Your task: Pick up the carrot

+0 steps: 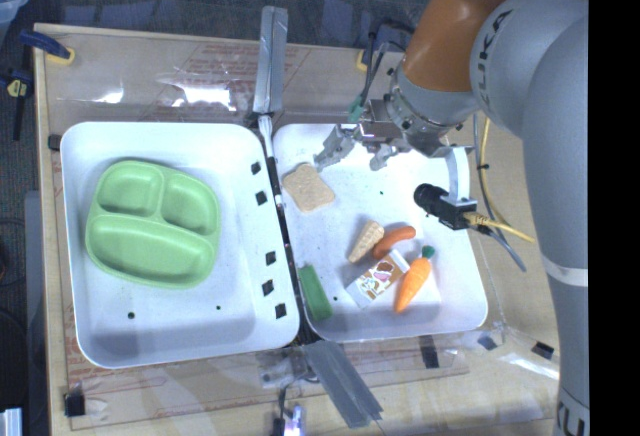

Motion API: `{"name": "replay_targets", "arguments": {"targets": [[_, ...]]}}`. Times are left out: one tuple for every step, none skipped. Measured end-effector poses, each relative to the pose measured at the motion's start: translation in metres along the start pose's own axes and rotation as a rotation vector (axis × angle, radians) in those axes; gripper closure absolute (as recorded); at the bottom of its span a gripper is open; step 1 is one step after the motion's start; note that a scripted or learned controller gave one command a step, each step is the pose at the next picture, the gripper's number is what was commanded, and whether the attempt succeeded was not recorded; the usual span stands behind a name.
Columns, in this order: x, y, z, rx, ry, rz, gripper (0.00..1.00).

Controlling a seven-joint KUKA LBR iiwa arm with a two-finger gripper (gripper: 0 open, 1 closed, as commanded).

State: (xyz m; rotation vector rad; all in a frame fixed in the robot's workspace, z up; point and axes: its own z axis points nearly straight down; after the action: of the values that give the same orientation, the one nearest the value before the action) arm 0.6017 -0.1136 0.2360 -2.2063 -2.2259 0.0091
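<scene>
The carrot (412, 282), orange with a green top, lies in the right bin (455, 309) near its front right corner, tilted, next to a small white carton (377, 281). My gripper (357, 152) hovers over the back of the right bin, well behind the carrot. Its two fingers (330, 149) are spread apart and open, with nothing between them.
In the right bin also lie a tan slice of bread (308, 188), a beige wedge (365, 240), an orange sausage (394, 238) and a green piece (315, 292) by the divider. The left bin (75, 319) holds a green compartment plate (153, 222).
</scene>
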Motion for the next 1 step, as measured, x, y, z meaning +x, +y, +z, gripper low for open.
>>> {"name": "replay_targets", "arguments": {"targets": [[-0.0541, -0.0340, 0.0418, -0.001, -0.001, -0.013, 0.00]]}}
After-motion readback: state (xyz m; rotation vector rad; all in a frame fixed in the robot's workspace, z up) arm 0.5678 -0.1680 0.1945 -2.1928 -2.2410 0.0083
